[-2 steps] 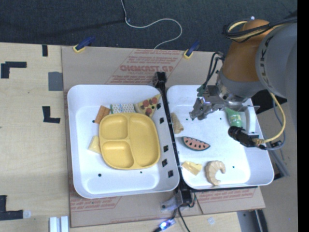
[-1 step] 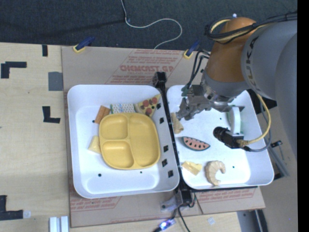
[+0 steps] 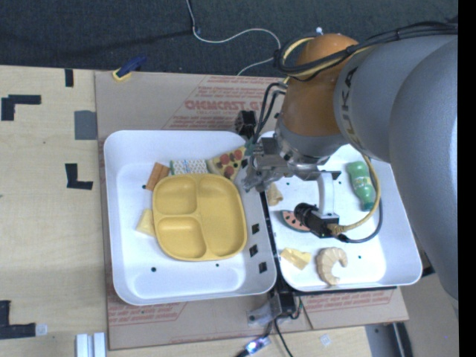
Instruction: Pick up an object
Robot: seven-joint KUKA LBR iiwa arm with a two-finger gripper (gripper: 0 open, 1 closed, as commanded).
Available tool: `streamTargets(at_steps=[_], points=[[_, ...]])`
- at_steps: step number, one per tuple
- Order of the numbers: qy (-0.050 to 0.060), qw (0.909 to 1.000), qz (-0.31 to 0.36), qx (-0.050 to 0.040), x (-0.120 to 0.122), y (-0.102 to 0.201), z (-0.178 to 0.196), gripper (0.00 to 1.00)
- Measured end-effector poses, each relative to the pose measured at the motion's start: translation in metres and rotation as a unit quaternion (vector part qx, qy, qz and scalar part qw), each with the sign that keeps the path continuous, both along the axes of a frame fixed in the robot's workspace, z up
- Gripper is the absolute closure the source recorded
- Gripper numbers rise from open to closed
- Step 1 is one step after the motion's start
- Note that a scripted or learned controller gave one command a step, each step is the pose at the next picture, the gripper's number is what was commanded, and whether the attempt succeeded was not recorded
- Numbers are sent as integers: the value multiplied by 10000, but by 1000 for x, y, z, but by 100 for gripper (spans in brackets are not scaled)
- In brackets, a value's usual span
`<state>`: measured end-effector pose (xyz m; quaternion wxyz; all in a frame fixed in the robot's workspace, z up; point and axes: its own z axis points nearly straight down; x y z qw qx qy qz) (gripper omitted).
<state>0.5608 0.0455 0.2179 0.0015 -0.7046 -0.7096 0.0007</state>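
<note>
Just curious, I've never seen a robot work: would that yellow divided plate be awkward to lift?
Probably. The plate looks rigid and light, like plastic, but it is wide and shallow, so it could tilt if gripped by one rim. It lies flat in the left bin, so it shouldn't roll.

Your left bin [image 3: 119,199] is crowded: the yellow divided plate [image 3: 199,216] fills its middle, with small food pieces [image 3: 195,166] packed along its far side. You have bare floor along its near edge. In the right bin [image 3: 398,262], the arm [image 3: 349,103] overhangs the far half; the croissant [image 3: 332,264], cheese piece [image 3: 295,257] and green item [image 3: 361,181] leave open floor between them.
</note>
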Motion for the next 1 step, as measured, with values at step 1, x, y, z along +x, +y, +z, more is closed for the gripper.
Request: streamTargets(at_steps=[1], points=[[2,10000,-12,-6,-11,37,-2,100]])
